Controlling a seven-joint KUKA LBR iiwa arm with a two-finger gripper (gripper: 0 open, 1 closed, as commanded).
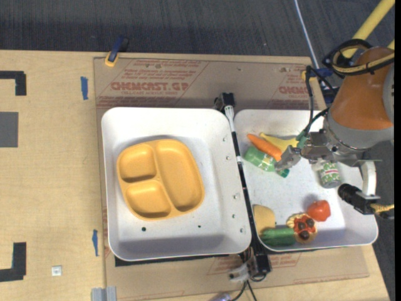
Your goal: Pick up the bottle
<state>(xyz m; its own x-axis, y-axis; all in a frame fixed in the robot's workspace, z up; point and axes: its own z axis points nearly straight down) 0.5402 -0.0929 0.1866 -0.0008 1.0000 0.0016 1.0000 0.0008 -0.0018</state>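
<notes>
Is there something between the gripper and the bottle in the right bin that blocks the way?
Nothing visible does. The gripper is already right at the green bottle, which lies on its side. The carrot lies close behind the bottle and could be bumped.

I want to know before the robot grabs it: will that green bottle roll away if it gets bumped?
Probably. The green bottle lies on its side on the right bin's smooth floor, so it could roll. It looks small and plastic, so likely light. The gripper beside it might nudge it.
</notes>
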